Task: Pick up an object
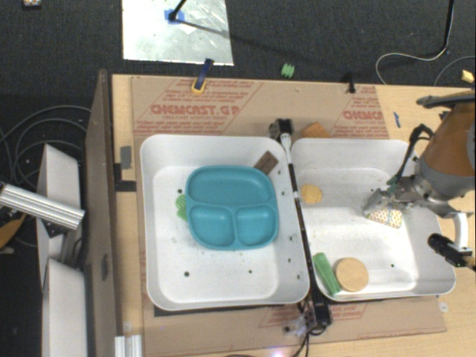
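In the right bin (349, 158) my gripper (381, 201) reaches in from the right and sits low near the bin floor, right of centre. Just below and right of it lies a small patterned white object (388, 217), touching or nearly touching the gripper. A small yellow round piece (311, 194) lies at the bin's left side. Near the front-left corner a tan disc (351, 274) rests beside a green stick (324, 273). The grey arm with its orange band (454, 151) hangs over the bin's right wall.
The left bin (163, 274) holds a blue divided plate (230, 206), a green item (181, 205) peeking out at its left edge, and a brown block (265, 161) by the divider. An orange-tan piece (315, 130) lies on the cardboard behind the bins.
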Available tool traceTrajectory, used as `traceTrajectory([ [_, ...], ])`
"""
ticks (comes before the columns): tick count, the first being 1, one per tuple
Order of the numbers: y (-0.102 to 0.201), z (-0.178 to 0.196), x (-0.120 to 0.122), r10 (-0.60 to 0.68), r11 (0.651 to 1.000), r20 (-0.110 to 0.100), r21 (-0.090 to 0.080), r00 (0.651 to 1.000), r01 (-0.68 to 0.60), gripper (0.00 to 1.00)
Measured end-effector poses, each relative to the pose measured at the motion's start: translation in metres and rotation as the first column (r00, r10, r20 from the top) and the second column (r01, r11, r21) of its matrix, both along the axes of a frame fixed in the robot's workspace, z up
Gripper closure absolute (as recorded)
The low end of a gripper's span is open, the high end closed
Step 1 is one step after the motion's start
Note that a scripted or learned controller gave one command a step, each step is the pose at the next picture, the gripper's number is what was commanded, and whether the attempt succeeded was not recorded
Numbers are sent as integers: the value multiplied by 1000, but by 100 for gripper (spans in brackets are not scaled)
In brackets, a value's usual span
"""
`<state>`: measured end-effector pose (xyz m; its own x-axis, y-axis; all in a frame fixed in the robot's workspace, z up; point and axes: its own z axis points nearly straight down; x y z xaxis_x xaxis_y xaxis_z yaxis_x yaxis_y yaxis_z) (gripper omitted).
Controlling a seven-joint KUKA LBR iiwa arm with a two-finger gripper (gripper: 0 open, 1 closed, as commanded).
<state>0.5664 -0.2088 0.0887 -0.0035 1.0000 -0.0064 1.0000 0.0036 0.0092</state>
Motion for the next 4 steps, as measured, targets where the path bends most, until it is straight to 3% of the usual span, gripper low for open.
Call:
traceTrajectory([
  [1,2,34,-20,-3,1000,-6,5,1000,3,0],
  [2,1,-2,15,2,1000,2,0,1000,-2,0],
  [3,2,7,13,2,1000,-3,4,1000,-2,100],
  [4,2,7,13,2,1000,-4,4,1000,-2,0],
])
